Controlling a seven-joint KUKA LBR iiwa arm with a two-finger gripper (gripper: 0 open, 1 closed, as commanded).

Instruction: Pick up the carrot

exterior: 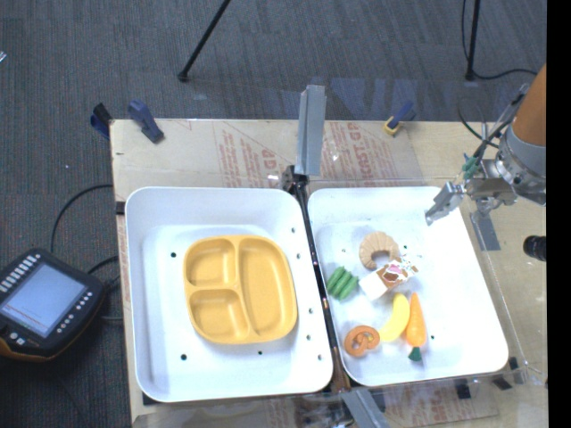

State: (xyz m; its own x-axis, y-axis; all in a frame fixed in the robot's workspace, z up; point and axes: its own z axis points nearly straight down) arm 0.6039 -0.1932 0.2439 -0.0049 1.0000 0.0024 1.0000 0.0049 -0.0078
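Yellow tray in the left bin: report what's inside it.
The yellow tray shows three bare compartments, with nothing lying in them. The bin floor beneath the tray is covered. The carrot lies in the other bin.

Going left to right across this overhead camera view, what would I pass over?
Handheld control pad → yellow divided plate in the left bin → green toy vegetable → orange slice → yellow banana → carrot → pincer at the right bin's far corner.
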